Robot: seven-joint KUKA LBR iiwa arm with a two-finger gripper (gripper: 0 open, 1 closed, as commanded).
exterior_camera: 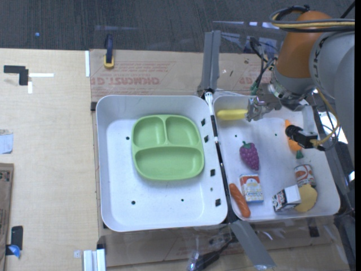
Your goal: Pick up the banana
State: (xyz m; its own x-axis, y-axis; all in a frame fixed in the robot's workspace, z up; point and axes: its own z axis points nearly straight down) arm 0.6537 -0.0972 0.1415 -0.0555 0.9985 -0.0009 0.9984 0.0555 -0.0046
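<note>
I see banana (pixel 230 114) at upper left of right bin (pixel 333 205), gripper (pixel 254 110) at its right end, claw state can't tell; judged light, smooth, curved, so grip mid-body across width.

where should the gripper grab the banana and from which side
Likely across its middle, from above. The banana lies flat and lengthwise across the view near the right bin's far wall, so fingers should close across its narrow width. The gripper is at its right end, which it partly hides.

yellow banana (pixel 230 114), green plate (pixel 167 147)
</note>
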